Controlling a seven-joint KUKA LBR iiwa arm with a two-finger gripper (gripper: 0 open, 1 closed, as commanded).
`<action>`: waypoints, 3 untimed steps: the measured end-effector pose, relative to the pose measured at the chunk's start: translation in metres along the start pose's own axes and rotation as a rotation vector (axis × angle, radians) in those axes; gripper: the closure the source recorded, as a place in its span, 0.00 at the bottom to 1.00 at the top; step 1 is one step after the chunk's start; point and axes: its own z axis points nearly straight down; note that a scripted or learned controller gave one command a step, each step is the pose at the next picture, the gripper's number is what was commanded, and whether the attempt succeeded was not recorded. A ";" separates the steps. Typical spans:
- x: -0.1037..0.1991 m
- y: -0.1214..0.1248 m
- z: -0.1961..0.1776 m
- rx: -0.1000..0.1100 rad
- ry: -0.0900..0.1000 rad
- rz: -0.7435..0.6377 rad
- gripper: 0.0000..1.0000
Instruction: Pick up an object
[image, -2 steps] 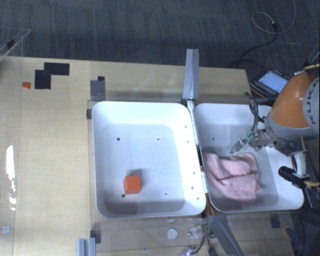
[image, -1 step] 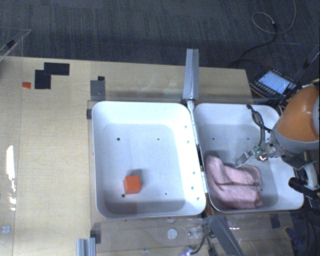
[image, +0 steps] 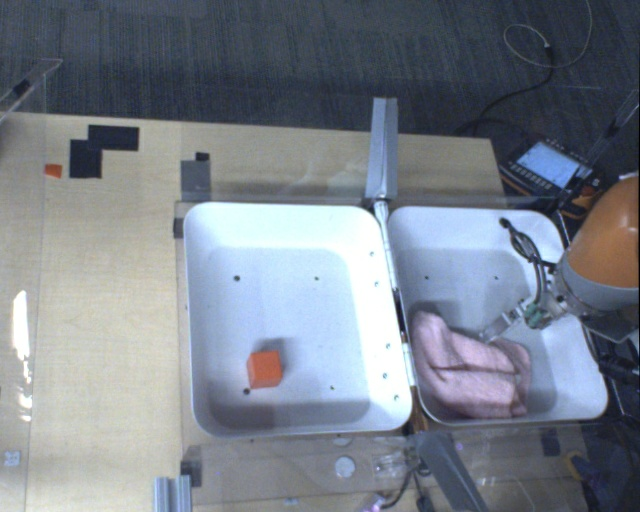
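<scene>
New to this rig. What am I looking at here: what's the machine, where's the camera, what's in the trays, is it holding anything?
One fixed camera sits above the bench and looks down at a slant on two shallow white bins side by side. The machine is a single robot arm, grey with an orange band above the wrist, reaching in from the right of the picture. At its end is a two-finger gripper.

The left bin holds one small orange block near its front. The right bin holds a crumpled pink cloth at its front.

The gripper is at the cloth's upper edge, in the right bin. The picture is too coarse there to tell whether its fingers have any cloth between them, so I would not count anything as held. The job is simply to pick up an object.
</scene>
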 end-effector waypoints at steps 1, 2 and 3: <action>0.029 -0.032 -0.001 -0.004 -0.005 -0.129 0.00; 0.093 0.016 -0.001 -0.005 -0.001 -0.004 0.00; 0.090 0.021 -0.014 -0.017 -0.011 -0.005 1.00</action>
